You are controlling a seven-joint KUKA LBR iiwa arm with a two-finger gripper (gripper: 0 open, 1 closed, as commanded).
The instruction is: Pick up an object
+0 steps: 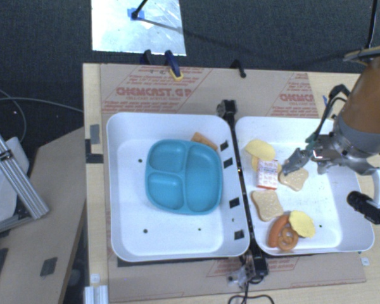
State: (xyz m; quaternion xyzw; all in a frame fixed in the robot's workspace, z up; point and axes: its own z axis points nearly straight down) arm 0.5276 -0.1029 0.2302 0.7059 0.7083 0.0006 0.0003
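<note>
Grey and orange, the arm reaches in from the right and sets its pincer (pixel 296 163) low in the right bin (pixel 342 233), right against a small toast piece (pixel 296 180); I cannot tell how wide it is open or whether it grips anything. The left bin (pixel 123 233) holds a blue divided plate (pixel 183 176)

We are seeing a dark blue-grey carpeted floor (pixel 38 37) lying around the pale wooden tabletop (pixel 63 189), with a shiny square silver sheet (pixel 138 18) resting beyond it.
</note>
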